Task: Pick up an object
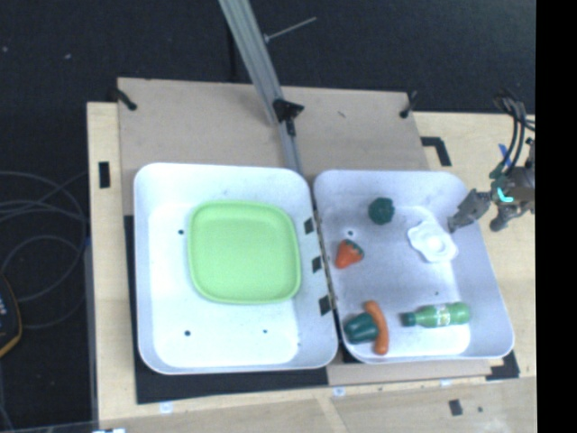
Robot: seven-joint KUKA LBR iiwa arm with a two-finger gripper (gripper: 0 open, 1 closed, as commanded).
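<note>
My gripper (484, 216) hovers at the right bin's (482, 282) upper right rim, open, with nothing between its fingers. Just left of it lies a white crumpled object (431, 242). Further left in the same bin are a dark green round object (381, 210) and a small red-orange piece (348, 254). A green bottle (437, 315) lies on its side near the front. An orange sausage-shaped item (380, 327) rests against a dark green lump (359, 329) at the front left corner.
The left bin (158, 242) holds a light green square plate (243, 251). A grey metal bar (252, 48) slants down from the top to the gap between the bins. Cables hang by the arm at the right (516, 133).
</note>
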